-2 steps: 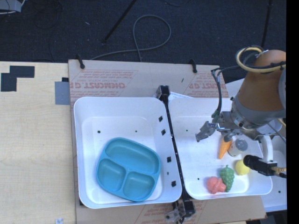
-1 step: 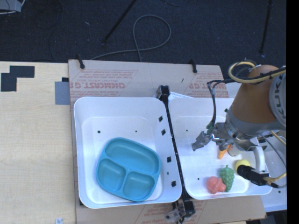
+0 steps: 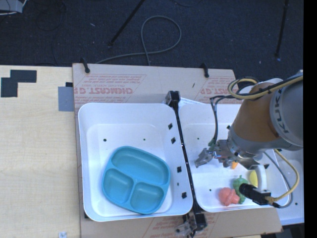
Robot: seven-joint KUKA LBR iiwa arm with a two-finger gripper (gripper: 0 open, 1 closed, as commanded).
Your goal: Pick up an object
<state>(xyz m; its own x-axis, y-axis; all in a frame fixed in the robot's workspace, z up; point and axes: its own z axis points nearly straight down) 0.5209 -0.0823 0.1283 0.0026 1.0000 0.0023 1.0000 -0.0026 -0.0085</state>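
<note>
1. A pink lumpy toy [image 3: 228, 196] lay near the front edge of the right bin [image 3: 208, 118], touching a green toy [image 3: 241, 187] just to its right; a yellow piece [image 3: 253, 177] sat beyond the green one, and a small orange bit [image 3: 234, 165] showed close under the arm.
2. The hand [image 3: 204, 157] hung over the middle of the right bin, well apart from the pink toy, its metal fingers pointing toward the divider (nothing was visible between them, though whether they were spread or closed I cannot tell).
3. The arm [image 3: 262, 118] was grey with a broad orange band, cables looping around it.
4. The left bin [image 3: 99, 120] held a blue plastic tray [image 3: 136, 179] with three smooth, rounded compartments.
5. Both bins were shallow, white and glossy, resting on cardboard [image 3: 148, 83] laid on a pale wooden counter [image 3: 34, 157]; dark carpet [image 3: 74, 29] with stray cables lay behind.
</note>
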